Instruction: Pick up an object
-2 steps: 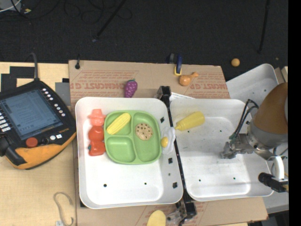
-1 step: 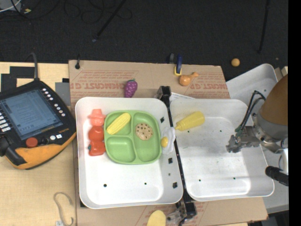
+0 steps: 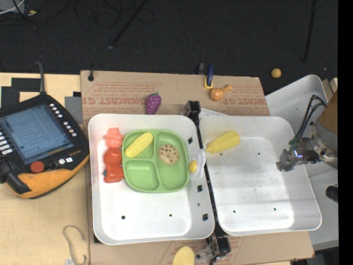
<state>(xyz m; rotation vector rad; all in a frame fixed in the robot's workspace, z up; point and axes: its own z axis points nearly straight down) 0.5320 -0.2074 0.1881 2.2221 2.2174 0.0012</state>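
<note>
A yellow mustard-like bottle (image 3: 223, 142) lies on its side at the back left of the right bin (image 3: 259, 203). In the left bin (image 3: 143, 220) a green divided plate (image 3: 155, 176) holds a yellow corn cob (image 3: 137, 144) and a round cookie (image 3: 169, 154). Beside the plate's left edge lies a red and pink toy (image 3: 112, 155). A small yellow piece (image 3: 193, 167) sits at the plate's right edge. My gripper (image 3: 290, 158) hovers at the right bin's right rim, far from the bottle, with nothing seen in it.
On the cardboard behind the bins lie a purple grape bunch (image 3: 153, 102) and an orange pear-shaped toy (image 3: 219, 92). A control pendant (image 3: 36, 139) rests on the bench at left. A yellow object (image 3: 183, 255) sits below the bins' front edge.
</note>
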